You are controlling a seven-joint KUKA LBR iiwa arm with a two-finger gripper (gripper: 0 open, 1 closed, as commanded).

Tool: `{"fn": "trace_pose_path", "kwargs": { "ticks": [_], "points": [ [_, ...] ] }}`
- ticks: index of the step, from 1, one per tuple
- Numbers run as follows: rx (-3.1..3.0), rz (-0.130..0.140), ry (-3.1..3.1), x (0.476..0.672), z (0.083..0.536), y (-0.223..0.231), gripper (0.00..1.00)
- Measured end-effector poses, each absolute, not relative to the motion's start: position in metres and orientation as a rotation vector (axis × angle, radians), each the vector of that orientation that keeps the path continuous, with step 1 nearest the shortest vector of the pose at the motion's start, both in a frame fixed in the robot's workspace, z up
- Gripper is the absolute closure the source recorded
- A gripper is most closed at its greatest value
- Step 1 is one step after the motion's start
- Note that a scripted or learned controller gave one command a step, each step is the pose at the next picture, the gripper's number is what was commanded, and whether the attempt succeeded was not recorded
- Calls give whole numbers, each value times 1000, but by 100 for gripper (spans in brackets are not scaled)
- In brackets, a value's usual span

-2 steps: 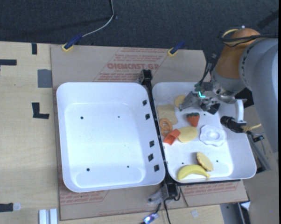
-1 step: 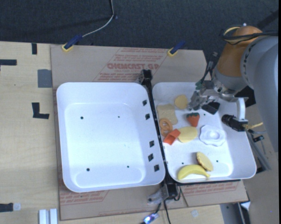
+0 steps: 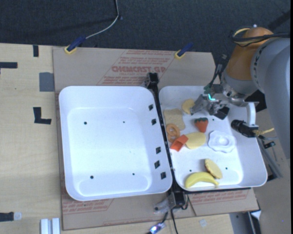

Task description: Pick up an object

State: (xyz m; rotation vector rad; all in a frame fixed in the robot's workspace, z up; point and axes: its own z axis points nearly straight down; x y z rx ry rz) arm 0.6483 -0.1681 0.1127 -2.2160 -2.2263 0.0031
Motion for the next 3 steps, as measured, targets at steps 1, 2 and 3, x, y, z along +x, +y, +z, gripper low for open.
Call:
{"fn": "trace_pose_path", "kwargs": {
  "ticks": [1,2,3],
  "points": [
    [-2215,2,-2226,648,122,-168,100],
    [-2215,3,-2226,648,122,-168,0],
    [-2215,3,-2226,648,122,-168,0]
  ]
}}
